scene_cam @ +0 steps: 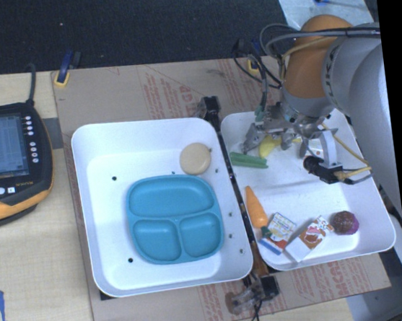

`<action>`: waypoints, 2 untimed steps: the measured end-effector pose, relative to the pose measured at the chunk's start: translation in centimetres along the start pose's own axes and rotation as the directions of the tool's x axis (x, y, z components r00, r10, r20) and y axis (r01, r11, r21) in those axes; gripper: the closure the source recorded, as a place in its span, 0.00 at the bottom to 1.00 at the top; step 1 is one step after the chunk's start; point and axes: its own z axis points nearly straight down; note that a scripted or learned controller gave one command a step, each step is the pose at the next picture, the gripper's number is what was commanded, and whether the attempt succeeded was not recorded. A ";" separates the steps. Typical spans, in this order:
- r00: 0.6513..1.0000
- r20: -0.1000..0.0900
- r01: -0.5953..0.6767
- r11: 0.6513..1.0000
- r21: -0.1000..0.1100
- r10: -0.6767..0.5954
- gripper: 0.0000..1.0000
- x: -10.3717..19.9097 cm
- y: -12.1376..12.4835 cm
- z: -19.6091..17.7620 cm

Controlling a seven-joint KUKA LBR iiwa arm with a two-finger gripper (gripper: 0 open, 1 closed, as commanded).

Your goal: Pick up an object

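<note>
Claw [269, 135] low at 12 o'clock of right bin [371, 244], over yellow piece [270, 145] and green stick [248, 160]; spread or pressed, cannot tell. Nothing lifted yet. Carrot [255, 207] at 9 o'clock. Grasp and raise remaining.

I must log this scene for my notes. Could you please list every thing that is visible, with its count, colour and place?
bins: 2, white, side by side on the bench
divided plate: 1, blue, in the left-hand bin
round disc: 1, beige, left-hand bin, by the plate's far corner
carrot: 1, orange, right-hand bin
green stick: 1, green, right-hand bin
yellow piece: 1, yellow, under the gripper
small packets: 2, white and red, right-hand bin
ball: 1, dark purple, right-hand bin
control tablet: 1, black and orange, left of the bins
gripper: 1, grey, over the right-hand bin
</note>
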 end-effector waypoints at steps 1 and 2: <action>1.000 -0.003 -0.001 1.000 0.016 0.001 1.00 -0.1 -0.3 -0.9; 1.000 -0.001 0.003 1.000 -0.004 -0.003 1.00 4.6 -7.6 -9.7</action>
